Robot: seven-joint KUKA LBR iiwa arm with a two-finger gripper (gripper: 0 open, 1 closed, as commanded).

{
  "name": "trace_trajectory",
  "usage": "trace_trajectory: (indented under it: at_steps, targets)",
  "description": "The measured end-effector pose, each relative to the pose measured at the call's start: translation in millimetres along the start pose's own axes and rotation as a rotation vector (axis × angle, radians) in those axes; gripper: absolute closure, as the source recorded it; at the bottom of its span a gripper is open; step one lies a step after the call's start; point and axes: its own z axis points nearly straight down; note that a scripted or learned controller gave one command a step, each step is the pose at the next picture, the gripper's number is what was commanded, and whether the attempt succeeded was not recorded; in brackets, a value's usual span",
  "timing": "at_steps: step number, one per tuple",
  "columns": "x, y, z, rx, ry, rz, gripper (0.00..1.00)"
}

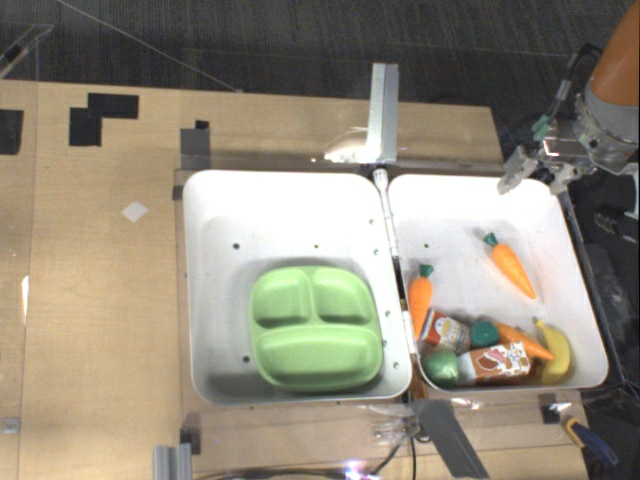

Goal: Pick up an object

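Note:
The right bin [460, 218] holds the toy food. One carrot [511, 269] lies alone near the middle right. A second carrot [420, 305] lies along the bin's left wall. In the front corner, packed together, are a juice carton [497, 363], a green round fruit [440, 368], a banana [556, 354] and a few smaller pieces. My gripper [534, 176] hangs over the bin's far right corner, above and behind the lone carrot. It is open, with nothing between its fingers.
A green divided plate [316, 328] lies in the left bin [230, 268], toward the front. A metal post [384, 113] rises behind the wall that the two bins share. The grey arm with its orange band [612, 78] reaches in from the upper right.

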Motion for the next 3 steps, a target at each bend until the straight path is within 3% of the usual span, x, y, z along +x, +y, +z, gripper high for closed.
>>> trace_trajectory:
  at_steps: [1,2,3]
  targets:
    - [-24,-34,115,0.003,0.000,0.128,0.00]
    - [-24,-42,149,-0.001,0.000,0.080,0.00]
    - [-23,-39,137,-0.008,0.000,0.079,1.00]
